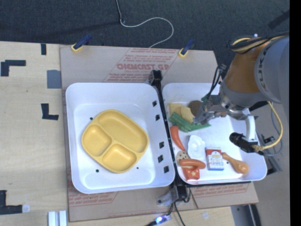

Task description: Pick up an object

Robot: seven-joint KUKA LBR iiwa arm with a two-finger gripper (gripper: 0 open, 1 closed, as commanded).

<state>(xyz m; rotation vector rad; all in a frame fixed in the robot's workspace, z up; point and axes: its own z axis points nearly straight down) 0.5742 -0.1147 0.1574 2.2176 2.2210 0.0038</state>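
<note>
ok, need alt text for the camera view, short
A grey robot arm with an orange band reaches from the right, its hand low over toy food piled in the right shallow white bin: a green bean pod, an orange carrot, a small red-and-white carton. The left shallow white bin holds a yellow three-compartment plastic plate.

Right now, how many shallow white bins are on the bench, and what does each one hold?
2. The left shallow white bin holds a yellow divided plastic plate. The right shallow white bin holds a pile of toy food, under the gripper; some pieces may be hidden.
</note>
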